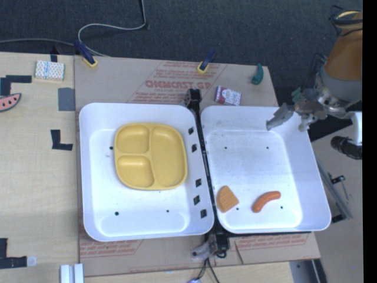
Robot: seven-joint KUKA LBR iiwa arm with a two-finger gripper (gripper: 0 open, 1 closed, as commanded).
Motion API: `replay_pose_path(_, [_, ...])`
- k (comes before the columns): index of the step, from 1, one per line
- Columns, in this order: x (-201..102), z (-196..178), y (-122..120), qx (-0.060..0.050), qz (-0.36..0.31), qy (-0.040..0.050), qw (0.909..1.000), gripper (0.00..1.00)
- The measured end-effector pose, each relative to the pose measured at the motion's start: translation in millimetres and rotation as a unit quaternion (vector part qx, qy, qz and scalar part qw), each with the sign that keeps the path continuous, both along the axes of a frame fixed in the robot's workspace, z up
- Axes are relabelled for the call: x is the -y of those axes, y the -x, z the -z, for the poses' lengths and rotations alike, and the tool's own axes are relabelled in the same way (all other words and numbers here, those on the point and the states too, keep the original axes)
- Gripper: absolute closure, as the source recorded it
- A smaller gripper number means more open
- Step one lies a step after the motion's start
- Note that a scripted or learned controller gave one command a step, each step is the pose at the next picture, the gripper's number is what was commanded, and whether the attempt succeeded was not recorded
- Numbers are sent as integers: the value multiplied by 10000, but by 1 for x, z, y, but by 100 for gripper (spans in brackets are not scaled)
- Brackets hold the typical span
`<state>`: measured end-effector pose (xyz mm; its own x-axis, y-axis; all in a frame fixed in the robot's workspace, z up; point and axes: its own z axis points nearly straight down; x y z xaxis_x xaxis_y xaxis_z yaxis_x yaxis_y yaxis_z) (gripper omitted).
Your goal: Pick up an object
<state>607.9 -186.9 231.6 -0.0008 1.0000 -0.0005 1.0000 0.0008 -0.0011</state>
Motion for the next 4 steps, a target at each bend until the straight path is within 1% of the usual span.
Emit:
replay_pose_path(1, [4, 145, -27, 19, -10, 4, 10000, 0])
replay_pose_path(2, [-31, 145, -27, 20, -6, 10, 10000, 0])
replay_pose_path(3, [-52, 146, -40, 17, -7, 6, 10000, 0])
replay_pose_path(4, [-68, 146, -25, 13, -2, 11, 10000, 0])
